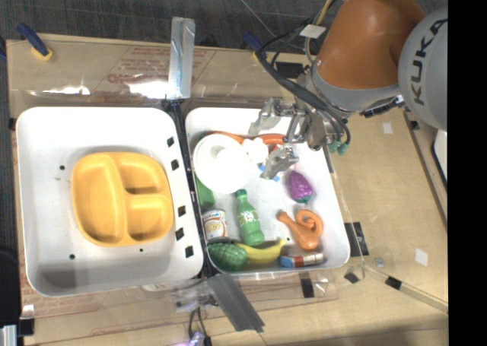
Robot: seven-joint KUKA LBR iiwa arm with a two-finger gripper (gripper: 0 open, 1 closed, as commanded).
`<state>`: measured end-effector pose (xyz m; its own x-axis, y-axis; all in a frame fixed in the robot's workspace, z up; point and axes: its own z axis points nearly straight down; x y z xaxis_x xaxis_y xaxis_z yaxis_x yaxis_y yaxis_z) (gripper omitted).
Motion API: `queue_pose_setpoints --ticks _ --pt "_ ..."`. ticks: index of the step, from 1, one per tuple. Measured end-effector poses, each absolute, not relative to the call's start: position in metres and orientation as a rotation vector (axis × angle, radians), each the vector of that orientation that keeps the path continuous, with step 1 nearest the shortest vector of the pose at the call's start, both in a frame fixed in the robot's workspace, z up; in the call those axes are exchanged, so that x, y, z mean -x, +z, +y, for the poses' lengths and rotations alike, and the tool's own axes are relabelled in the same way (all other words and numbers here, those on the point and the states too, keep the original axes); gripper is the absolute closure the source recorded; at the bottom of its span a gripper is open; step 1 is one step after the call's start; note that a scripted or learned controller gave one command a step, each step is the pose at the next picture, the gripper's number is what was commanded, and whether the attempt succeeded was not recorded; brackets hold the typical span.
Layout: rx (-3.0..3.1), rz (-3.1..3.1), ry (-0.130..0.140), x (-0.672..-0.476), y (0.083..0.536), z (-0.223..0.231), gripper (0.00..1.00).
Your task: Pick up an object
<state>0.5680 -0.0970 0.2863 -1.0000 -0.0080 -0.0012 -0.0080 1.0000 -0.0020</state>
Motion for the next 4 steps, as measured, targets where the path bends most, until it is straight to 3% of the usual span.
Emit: queue_pose_setpoints --ticks 1,2,3,4 --pt "0.001 3.149 0.002 -0.514 0.167 -0.132 0.00" --pt "0.128 3.138 0.001 -0.514 0.091 -0.108 0.00" --pt "0.142 3.134 0.000 -0.516 0.102 -0.107 1.00" --pt "0.051 3.130 -0.004 -0.579 0.229 -0.112 1.00"
